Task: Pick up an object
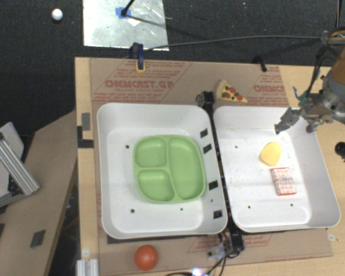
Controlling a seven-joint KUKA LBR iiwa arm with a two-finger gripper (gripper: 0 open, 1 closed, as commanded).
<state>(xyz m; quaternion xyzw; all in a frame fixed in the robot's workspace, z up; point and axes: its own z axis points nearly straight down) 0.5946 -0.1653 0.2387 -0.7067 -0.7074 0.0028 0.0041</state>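
From my remote station, I am watching the arm's hand [297, 121] hanging over the far right part of the right bin [241, 214], its two fingers spread apart and gripping nothing. One dark fingertip [282, 125] is pointing down toward the bin floor, just above and to the right of the yellow object [270, 153] as the camera sees it, and not touching it.

The yellow object is lying on the floor of the right bin, right of its middle. Just beside it, on the side nearer the camera, a small red-and-white packet [283, 181] is lying flat in the same bin, apart from the hand.

To the left of the right bin, the left bin [112, 154] is carrying a green divided tray [168, 168] with three compartments, sitting near its centre.

Beyond the right bin's far left corner, a pizza-slice toy [230, 92] is resting on the tabletop [178, 76]. On the camera's side of the left bin, a red-orange ball [145, 257] is sitting on the tabletop near its front edge. A small white ball [57, 14] is lying on the dark floor well beyond the left bin.
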